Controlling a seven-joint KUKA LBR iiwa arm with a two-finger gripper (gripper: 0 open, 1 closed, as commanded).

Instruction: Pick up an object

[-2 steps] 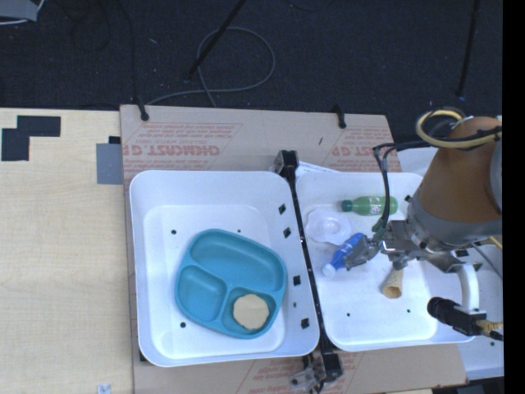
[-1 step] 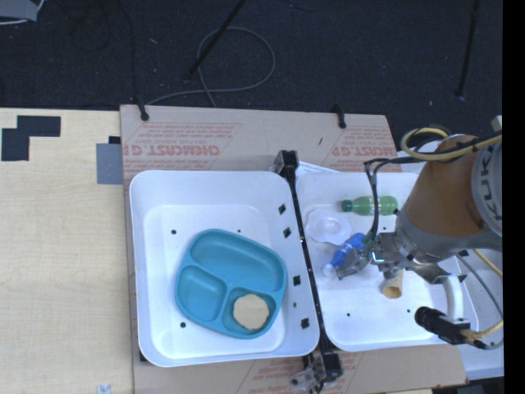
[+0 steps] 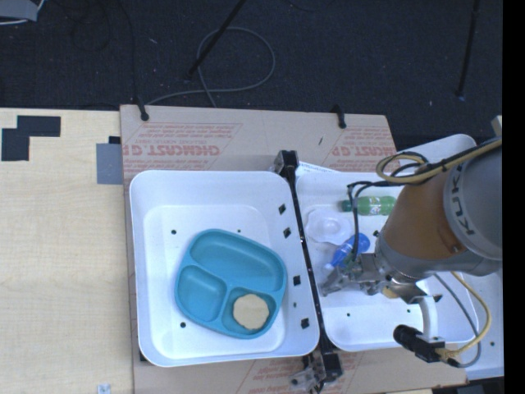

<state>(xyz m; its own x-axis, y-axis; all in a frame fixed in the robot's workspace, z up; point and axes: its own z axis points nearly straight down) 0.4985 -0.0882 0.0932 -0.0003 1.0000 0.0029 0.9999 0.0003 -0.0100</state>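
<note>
My gripper (image 3: 341, 281) hangs low in the right bin (image 3: 354, 336), near its left wall. Just above it lies a small blue object (image 3: 350, 248), partly covered by the wrist. A clear plastic piece (image 3: 327, 224) rests beyond the blue object, and a green bottle (image 3: 374, 206) lies on its side at the bin's far end. The orange-banded arm (image 3: 422, 228) hides much of the bin's right half. I see nothing between the gripper's tips.
The left bin (image 3: 156, 220) bears a blue divided tray (image 3: 223, 268) with a round tan disc (image 3: 251, 311) in its near right compartment. A black divider (image 3: 300, 253) separates the bins. Cables (image 3: 459, 335) loop off the arm at the right bin's near corner.
</note>
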